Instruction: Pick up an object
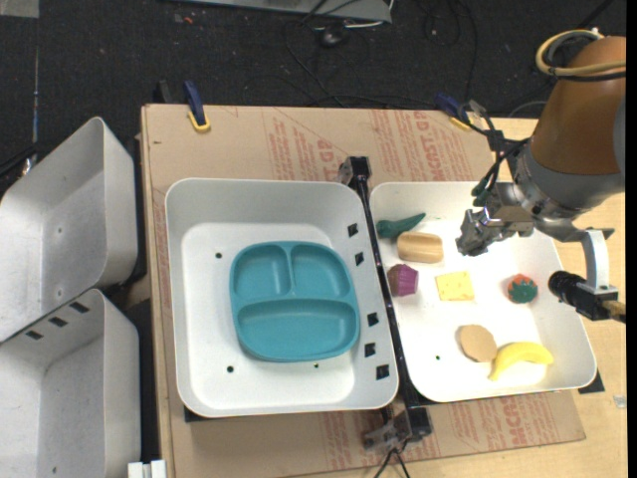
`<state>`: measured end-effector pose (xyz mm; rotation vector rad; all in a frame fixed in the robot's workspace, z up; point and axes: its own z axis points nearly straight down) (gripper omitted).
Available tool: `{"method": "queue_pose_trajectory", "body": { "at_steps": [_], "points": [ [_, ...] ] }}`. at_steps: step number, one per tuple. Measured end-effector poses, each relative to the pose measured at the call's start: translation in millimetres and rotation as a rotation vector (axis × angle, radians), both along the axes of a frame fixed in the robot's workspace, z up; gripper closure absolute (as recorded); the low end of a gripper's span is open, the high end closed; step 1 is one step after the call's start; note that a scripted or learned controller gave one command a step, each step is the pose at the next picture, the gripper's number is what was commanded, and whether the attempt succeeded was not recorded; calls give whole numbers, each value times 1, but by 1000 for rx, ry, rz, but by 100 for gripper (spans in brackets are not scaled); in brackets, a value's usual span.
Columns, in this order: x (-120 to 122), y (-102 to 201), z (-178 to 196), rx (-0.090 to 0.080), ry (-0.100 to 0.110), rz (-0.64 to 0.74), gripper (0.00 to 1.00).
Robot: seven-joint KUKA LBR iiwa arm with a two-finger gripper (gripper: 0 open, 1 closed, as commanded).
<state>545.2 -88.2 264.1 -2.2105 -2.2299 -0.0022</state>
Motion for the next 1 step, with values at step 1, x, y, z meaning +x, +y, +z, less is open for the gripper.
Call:
{"method": "queue_pose_trajectory", "body": {
  "at_steps": [1],
  "points": [
    [-3, 56, -16, 0, 1, 0, 100]
  ]
}}
